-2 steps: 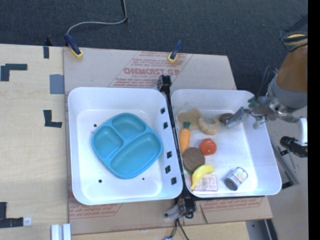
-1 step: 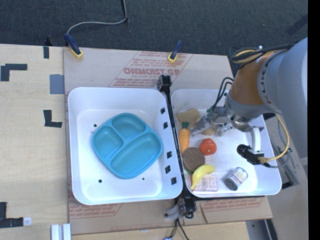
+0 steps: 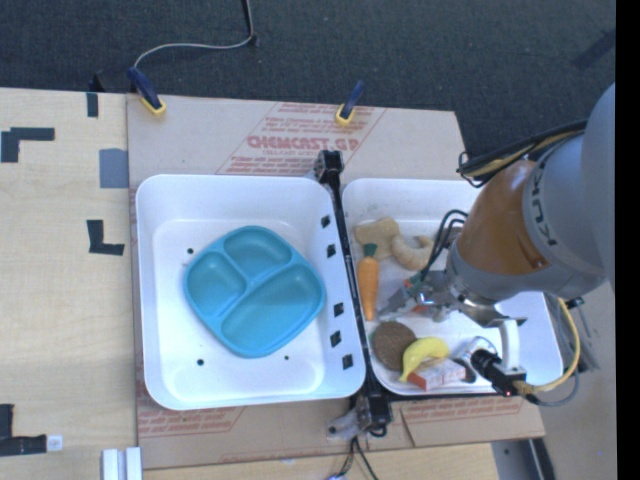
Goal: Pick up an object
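Observation:
The right bin [image 3: 545, 343] holds several small toys. An orange carrot [image 3: 368, 283] lies along its left wall. A tan lumpy piece [image 3: 393, 242] sits at the back, and a brown round disc [image 3: 393, 341] at the front left. Beside the disc lie a yellow banana [image 3: 423, 353] and a red-and-white box [image 3: 441, 374]. My gripper [image 3: 423, 298] is low over the middle of this bin, right of the carrot and just behind the disc and banana. The wrist and orange band cover the bin's right half.
The left bin [image 3: 160, 298] bears a blue divided plate [image 3: 254, 290]. A black divider [image 3: 340, 258] runs between the bins. Both stand on a cardboard sheet [image 3: 290, 138] clamped at the back. A cable [image 3: 570, 353] loops off the wrist at the right.

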Controlling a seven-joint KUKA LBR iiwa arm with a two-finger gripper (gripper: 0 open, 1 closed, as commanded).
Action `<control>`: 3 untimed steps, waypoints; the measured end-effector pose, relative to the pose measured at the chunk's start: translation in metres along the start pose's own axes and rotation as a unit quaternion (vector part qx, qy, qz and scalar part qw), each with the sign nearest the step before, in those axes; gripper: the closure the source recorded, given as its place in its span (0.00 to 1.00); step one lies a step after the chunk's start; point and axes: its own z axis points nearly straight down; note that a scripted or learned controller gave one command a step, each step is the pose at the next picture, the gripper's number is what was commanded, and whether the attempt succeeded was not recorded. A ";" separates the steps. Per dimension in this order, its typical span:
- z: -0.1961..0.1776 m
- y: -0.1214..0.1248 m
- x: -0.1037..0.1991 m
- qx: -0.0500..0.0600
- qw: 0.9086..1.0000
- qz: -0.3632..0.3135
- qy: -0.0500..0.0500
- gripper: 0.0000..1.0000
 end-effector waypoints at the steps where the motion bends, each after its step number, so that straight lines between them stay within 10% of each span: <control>1: 0.000 0.054 -0.011 -0.001 1.000 0.000 0.000 0.00; 2: -0.002 0.036 0.001 -0.008 1.000 0.005 -0.008 0.00; 3: -0.011 0.036 0.005 -0.004 1.000 0.001 -0.004 1.00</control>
